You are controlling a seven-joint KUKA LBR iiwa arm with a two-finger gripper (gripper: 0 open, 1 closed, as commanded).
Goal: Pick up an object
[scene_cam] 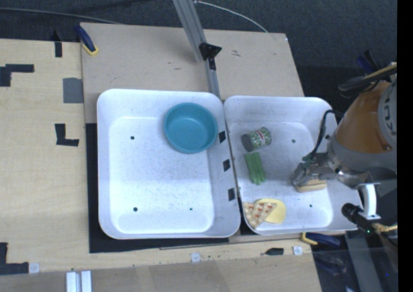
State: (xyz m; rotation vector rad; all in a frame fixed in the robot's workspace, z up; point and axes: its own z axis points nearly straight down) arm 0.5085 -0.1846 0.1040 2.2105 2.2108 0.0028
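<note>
My fingers [308, 175] are down in the right bin [284, 106], closed around a small tan block [312, 185] that sits at the bin's floor near its right wall. My orange-banded wrist [361, 126] rises behind them to the right. Further left lie a green ridged piece [255, 168], a small can [257, 138] and a yellow waffle-like slice [264, 212]. The left bin [129, 174] holds a blue bowl [190, 128].

The scene is lit evenly and softly from above, with faint shadows cast inside the white bins [155, 100]. Slight blur and coarse grain are seen throughout, and the upper background is left dim.
</note>
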